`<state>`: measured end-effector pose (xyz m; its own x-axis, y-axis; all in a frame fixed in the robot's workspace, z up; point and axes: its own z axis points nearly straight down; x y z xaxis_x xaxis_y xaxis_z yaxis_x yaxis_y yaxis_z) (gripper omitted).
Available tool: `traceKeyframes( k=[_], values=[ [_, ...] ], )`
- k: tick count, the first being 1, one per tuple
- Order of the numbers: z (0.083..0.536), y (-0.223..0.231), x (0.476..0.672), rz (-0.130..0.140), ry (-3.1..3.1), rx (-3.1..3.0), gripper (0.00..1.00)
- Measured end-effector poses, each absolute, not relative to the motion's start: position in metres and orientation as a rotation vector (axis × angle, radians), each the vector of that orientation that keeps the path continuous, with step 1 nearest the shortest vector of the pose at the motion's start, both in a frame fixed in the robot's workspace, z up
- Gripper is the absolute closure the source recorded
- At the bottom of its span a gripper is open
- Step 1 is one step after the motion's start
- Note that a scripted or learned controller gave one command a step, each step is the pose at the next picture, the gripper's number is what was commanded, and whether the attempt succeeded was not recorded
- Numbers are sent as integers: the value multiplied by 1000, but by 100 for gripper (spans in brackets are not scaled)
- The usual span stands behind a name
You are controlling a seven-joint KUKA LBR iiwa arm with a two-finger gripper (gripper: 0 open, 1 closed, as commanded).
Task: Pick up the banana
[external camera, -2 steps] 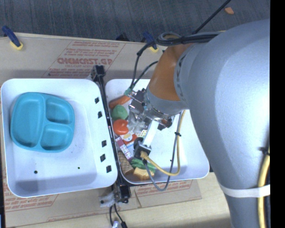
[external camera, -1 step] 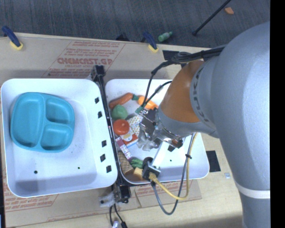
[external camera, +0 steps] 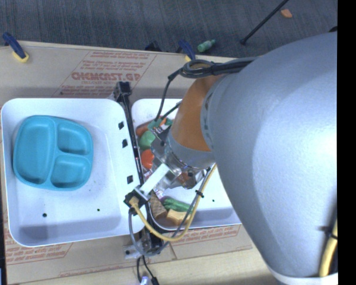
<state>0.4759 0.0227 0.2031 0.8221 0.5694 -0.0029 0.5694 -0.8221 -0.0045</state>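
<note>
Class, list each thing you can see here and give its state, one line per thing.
Blue tray: flat in the left bin, compartments bare.
Left bin: holds the tray.
Right bin: holds mixed items, mostly covered by the arm.
Arm: reaching down over the right bin.
Green item: lying in the right bin.
Orange item: lying in the right bin, partly hidden.

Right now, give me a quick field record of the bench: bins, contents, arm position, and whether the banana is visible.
left bin: holds a blue divided tray
right bin: small items, mostly hidden under the arm; orange and green pieces and a green piece show
arm: reaching in from the right, low over the right bin
gripper: over the right bin, state cannot be told
banana: cannot be identified
</note>
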Motion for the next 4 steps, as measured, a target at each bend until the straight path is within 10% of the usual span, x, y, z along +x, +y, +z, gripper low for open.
traceKeyframes(
  k=[1, 2, 4],
  values=[
    [205, -14, 494, 8, -326, -3121, 0],
    [191, 50, 535, 10, -461, -3103, 0],
    [90, 214, 490, 28, -885, -3006, 0]
  ],
)
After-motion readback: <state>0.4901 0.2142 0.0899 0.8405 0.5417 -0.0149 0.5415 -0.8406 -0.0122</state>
